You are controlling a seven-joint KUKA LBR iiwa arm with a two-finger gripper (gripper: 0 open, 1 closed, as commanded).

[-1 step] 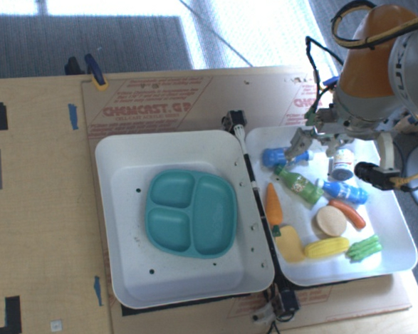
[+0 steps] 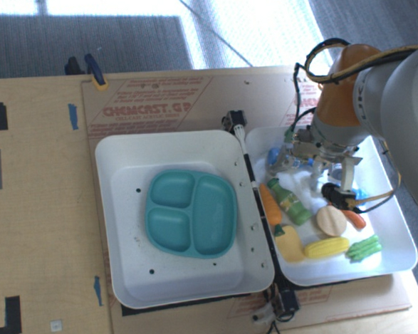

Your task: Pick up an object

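Note:
My gripper (image 2: 310, 167) hangs low over the back middle of the right bin (image 2: 394, 217), among the toys. A blue piece (image 2: 275, 156) lies just to its left. A green bottle (image 2: 291, 202) and an orange carrot (image 2: 270, 203) lie side by side a little in front of it. Nearer the bin's front lie a beige round piece (image 2: 331, 221), a red-orange piece (image 2: 355, 219), a yellow corn cob (image 2: 327, 247), a yellow lump (image 2: 289, 244) and a green vegetable (image 2: 363, 248). I see nothing held by the gripper.
The left bin (image 2: 119, 205) holds a teal divided plate (image 2: 191, 212). A black divider rail (image 2: 253, 184) runs between the two bins. The grey arm with its orange band (image 2: 342, 82) comes in from the upper right over the right bin's back edge.

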